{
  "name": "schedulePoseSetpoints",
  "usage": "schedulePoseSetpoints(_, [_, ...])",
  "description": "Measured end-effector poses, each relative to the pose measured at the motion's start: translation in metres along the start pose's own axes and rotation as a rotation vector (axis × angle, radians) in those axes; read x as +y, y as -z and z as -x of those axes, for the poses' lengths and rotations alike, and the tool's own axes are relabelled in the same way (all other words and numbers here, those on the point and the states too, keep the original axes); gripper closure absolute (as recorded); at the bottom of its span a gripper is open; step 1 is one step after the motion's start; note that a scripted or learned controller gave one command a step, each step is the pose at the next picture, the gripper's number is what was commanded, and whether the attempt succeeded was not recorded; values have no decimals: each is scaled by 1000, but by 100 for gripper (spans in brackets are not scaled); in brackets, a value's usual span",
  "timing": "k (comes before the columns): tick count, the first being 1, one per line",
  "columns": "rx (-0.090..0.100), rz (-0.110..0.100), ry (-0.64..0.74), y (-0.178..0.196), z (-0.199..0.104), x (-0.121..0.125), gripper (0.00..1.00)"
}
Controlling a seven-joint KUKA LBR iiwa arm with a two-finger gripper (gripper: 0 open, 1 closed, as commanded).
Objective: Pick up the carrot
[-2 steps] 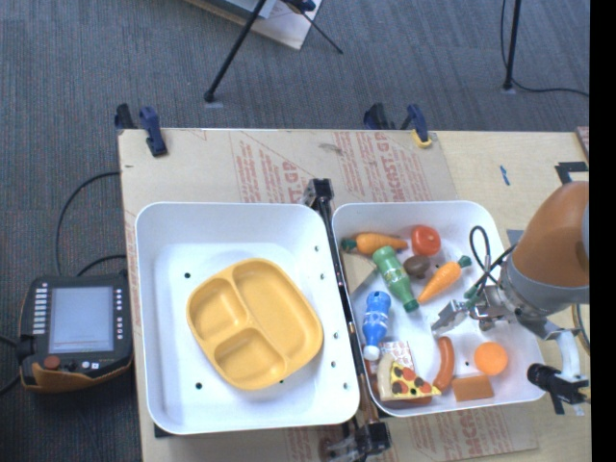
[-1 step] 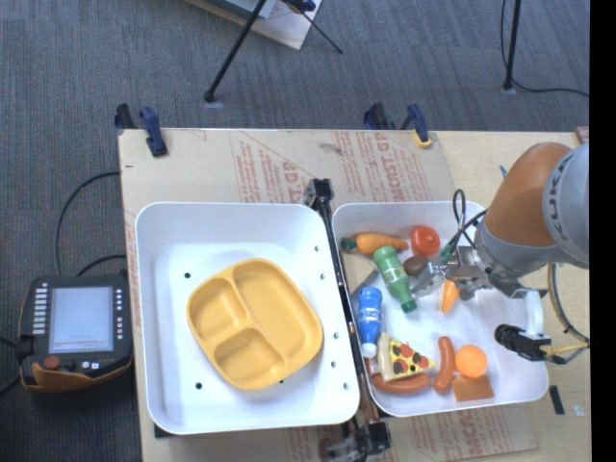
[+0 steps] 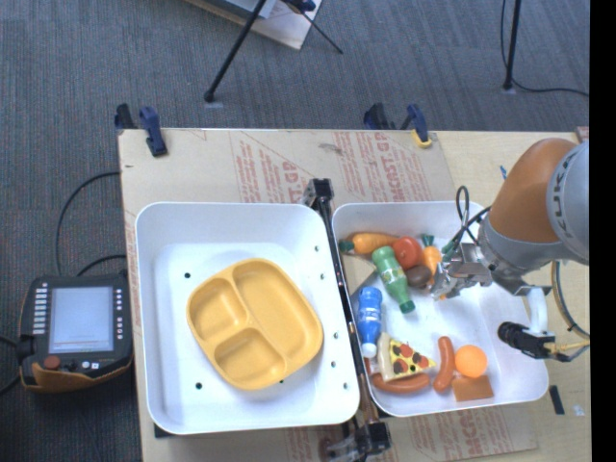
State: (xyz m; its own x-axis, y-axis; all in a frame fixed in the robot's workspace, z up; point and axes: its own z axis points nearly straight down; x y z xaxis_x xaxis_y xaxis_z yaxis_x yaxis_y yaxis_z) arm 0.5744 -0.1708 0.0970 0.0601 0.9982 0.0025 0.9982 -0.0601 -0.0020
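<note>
The arm (image 3: 539, 205) is in over the right bin (image 3: 515, 378), and the hand (image 3: 450, 279) hangs low near the bin's middle, right beside a cluster of toy food. The carrot (image 3: 370, 243) lies at the far-left corner of that bin, orange body stretched across with its green top toward the divider, and it is touching or nearly touching the green bottle (image 3: 393, 277) that slants below it. How far the hand is open cannot be told from this angle; the tips are a dark blur against the clutter, and nothing can be seen between them. A tomato (image 3: 407, 251) and something small and orange sit between the hand and the carrot, so the line in looks crowded. As a judgement, the carrot is probably a light, hard plastic piece, smooth and tapered, likely to squirt out if pinched near the thin end; the thick middle, gripped across its width, looks the safest hold. Nearer the camera sit a blue bottle (image 3: 368, 314), a pizza slice (image 3: 404, 358), sausages (image 3: 401, 384) and an orange ball (image 3: 471, 361). The left bin (image 3: 159, 258) carries a yellow tray (image 3: 254, 323). The pick looks not yet made.
</note>
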Motion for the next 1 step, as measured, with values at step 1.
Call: schedulePoseSetpoints(1, [-1,2,-57,91,-93,-7,100])
